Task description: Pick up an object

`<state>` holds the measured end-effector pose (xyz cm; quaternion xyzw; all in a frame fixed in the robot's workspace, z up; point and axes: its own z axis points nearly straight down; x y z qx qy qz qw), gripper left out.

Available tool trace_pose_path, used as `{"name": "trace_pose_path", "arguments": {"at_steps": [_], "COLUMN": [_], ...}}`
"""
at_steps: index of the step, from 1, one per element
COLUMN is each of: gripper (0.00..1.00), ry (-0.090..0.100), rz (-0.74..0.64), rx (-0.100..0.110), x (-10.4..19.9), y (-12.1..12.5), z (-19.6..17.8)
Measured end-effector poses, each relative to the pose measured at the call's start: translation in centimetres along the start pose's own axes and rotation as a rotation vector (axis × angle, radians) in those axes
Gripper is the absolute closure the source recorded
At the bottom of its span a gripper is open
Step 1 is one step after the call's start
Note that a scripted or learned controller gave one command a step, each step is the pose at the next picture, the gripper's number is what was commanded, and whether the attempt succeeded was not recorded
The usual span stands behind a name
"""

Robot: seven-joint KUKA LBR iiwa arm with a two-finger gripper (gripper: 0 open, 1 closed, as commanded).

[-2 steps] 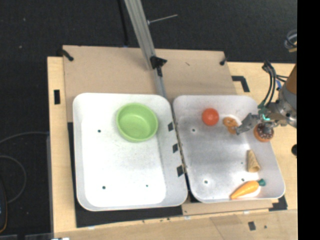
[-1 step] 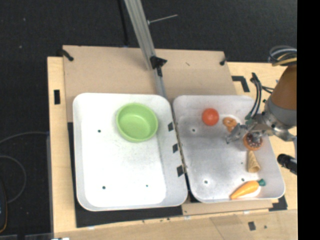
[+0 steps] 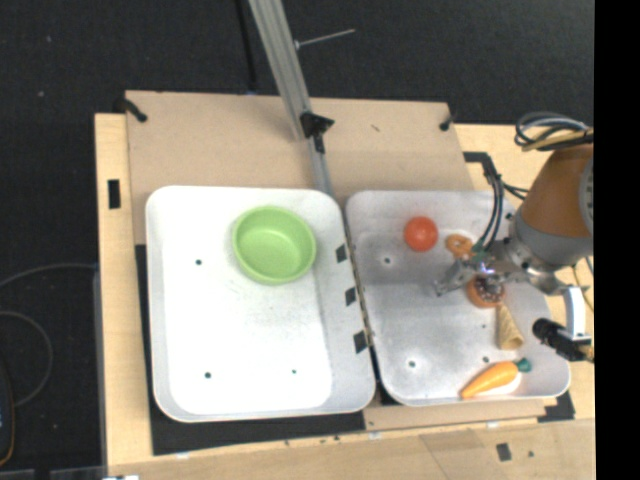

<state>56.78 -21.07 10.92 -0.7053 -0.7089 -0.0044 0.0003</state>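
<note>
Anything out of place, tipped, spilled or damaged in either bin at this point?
Nothing stands out. The green bowl sits upright in the left bin. In the right bin, the orange ball, toy carrot and cone lie loose, near the gripper.

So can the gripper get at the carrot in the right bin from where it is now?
Probably yes. The carrot lies alone at the right bin's near edge, nothing on it. The gripper hangs just above it in the picture; only the cone lies between, off to the side.
</note>
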Motion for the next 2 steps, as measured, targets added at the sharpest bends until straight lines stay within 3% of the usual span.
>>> {"name": "trace_pose_path", "arguments": {"at_steps": [1, 2], "gripper": [1.0, 1.0], "ry": [-0.003, -0.01], "rz": [0.002, 0.003], "rx": [-0.003, -0.001], "x": [-0.2, -1.4], "y": [0.1, 0.2], "z": [-1.2, -6.4]}}
